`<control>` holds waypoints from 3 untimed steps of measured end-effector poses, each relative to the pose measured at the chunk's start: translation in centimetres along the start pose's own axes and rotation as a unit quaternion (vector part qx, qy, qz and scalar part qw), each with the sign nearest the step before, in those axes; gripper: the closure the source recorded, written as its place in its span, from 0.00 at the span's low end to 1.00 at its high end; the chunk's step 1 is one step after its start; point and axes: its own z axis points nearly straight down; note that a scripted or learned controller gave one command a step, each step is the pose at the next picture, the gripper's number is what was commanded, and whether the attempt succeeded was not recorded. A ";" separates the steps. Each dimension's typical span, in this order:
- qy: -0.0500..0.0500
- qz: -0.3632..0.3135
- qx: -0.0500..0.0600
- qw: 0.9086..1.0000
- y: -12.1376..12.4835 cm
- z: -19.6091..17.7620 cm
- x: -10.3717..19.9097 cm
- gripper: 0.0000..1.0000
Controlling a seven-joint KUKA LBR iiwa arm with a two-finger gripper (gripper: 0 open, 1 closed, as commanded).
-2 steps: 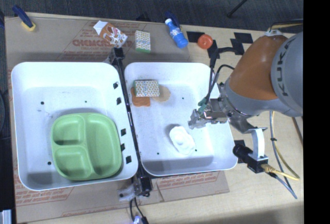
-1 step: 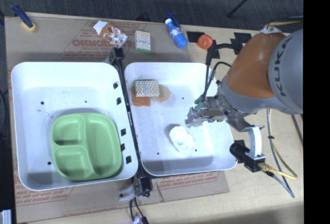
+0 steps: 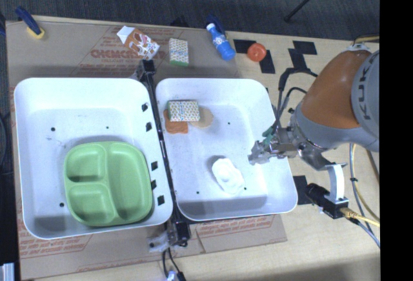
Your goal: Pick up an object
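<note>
The claw (image 3: 261, 153) is seen low over the right-hand part of the right bin (image 3: 258, 89), carried by the grey arm (image 3: 335, 105) with its orange band, which enters from the right. Whether the claw is released or clenched cannot be told, as its tip is small and blurred; nothing is seen within its grasp. Just to the left of the claw and slightly nearer the camera, a crumpled white object (image 3: 227, 175) is seen lying on the bin floor, apart from the claw. Farther to the left and toward the far wall, a small patterned box (image 3: 183, 110) is seen resting on an orange item (image 3: 177, 126), with a tan rounded piece (image 3: 204, 119) touching its right side. Beyond the dividing rims, well to the left of the claw, the left bin (image 3: 39, 99) is shown holding a green divided tray (image 3: 108, 181), set flat in its near half. On the bench behind the bins, a blue bottle (image 3: 221, 42), an orange ball (image 3: 257, 52), a second small box (image 3: 178, 51) and a wrapped packet (image 3: 137, 42) are laid out.
</note>
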 end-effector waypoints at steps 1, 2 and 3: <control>0.000 0.000 -0.002 1.000 0.1 -2.9 1.4 1.00; 0.000 -0.001 -0.001 1.000 5.1 -0.4 0.7 1.00; 0.001 -0.001 -0.001 1.000 3.7 -2.5 2.6 1.00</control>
